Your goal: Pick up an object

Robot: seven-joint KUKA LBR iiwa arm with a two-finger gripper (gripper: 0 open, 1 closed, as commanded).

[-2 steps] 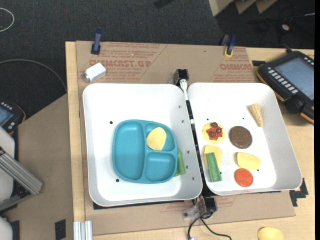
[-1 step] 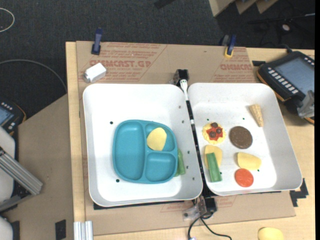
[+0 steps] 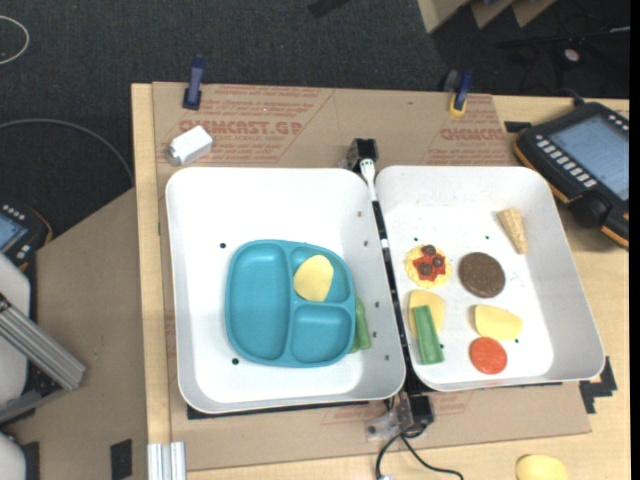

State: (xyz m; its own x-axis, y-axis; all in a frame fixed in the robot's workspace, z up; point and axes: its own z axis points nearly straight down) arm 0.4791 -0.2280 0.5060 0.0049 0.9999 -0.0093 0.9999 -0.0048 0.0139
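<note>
The right bin (image 3: pixel 545 203) holds several toy foods: a tan cone (image 3: pixel 513 229), a small pizza round with red dots (image 3: pixel 428 262), a brown cookie (image 3: pixel 482 274), a green stick (image 3: pixel 427 332) lying on a yellow slab (image 3: pixel 427 304), a yellow wedge (image 3: pixel 497 321) and a red disc (image 3: pixel 488 355). In the left bin (image 3: pixel 200 218) sits a teal divided tray (image 3: pixel 262 303) with a yellow piece (image 3: pixel 314 278) in its upper right compartment. A green piece (image 3: pixel 361 326) pokes out beside the tray's right edge.
A black handheld pendant (image 3: pixel 585 158) lies at the right edge of the bench. A small white block (image 3: pixel 190 145) rests on the cardboard behind the left bin. Blue clamps (image 3: pixel 194 83) (image 3: pixel 460 91) hold the cardboard's far edge. A yellow object (image 3: pixel 540 467) lies at the bottom right.
</note>
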